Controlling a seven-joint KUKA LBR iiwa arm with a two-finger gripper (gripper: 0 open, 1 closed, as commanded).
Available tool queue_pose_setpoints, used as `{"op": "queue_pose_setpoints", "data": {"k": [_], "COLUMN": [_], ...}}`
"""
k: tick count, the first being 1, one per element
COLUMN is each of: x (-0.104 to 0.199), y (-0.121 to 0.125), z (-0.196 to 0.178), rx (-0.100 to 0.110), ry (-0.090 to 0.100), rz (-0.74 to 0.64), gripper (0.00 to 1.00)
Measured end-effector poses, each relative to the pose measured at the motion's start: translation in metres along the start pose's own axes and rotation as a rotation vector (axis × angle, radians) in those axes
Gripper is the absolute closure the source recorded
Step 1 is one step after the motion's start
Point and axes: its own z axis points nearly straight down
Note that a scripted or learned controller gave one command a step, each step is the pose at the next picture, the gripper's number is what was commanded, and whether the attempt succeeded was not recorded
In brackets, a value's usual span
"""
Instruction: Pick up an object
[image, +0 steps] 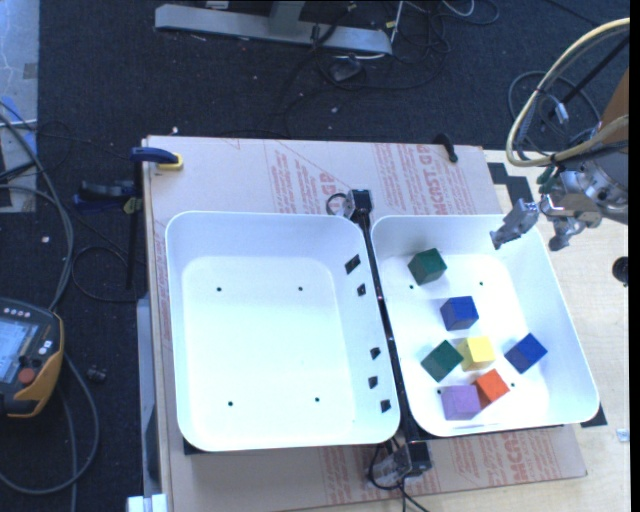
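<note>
from my feed the pincer (536, 229) hangs over the top right corner of the right bin (565, 300), up near the rim, with both fingers (512, 225) spread apart and nothing between them. so it's open and empty. the arm comes in from the right edge with a loop of cable above it.

all the blocks sit in the right bin. a dark green cube (428, 266) is nearest the pincer, toward the back of the bin and on its own. a blue cube (459, 312) sits a bit closer to the front, also apart from the rest. then there's a cluster toward the front: another green cube (441, 360) just beside a yellow cube (479, 351), an orange cube (491, 385) touching a purple cube (461, 402), and a second blue one (526, 352) off to the right of the yellow.

the left bin (190, 300) sits right alongside, the two meeting at a dark divider down the middle. both rest on a cardboard sheet (300, 170) on the bench. a handheld controller (25, 355) lies on the floor at far left.
</note>
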Motion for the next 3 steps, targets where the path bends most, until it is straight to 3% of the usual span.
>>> {"op": "queue_pose_setpoints", "data": {"k": [1,3], "x": [0.0,-0.006], "y": [0.001,0.013], "z": [-0.002,0.095], "rx": [-0.005,0.001], "ry": [-0.001,0.0], "rz": [-0.001,0.0], "gripper": [0.0,0.0]}}
